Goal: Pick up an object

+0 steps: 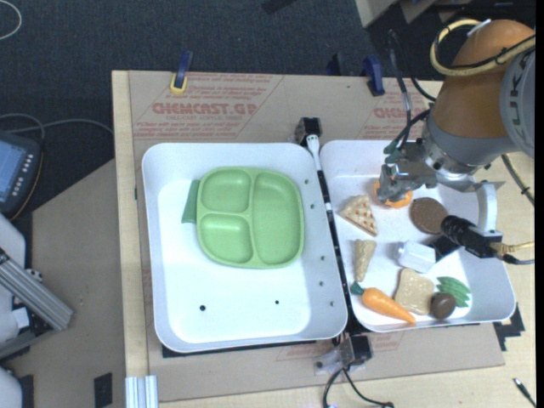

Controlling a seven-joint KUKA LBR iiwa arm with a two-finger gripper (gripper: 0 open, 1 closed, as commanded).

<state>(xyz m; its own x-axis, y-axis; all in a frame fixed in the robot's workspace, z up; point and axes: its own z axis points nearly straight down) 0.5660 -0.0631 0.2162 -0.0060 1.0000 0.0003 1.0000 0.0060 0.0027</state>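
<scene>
My gripper (393, 192) sits low over an orange piece (396, 198) in the right bin (501, 300); I cannot tell its grip state. Nothing lifted yet, I judge.

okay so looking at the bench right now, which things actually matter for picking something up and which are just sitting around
In play:
gripper, down in the right bin
orange piece just beneath it
toy foods nearby: wedge slice, brown disc, carrot

Just lying about:
green divided plate in the left bin
blue clamps
</scene>
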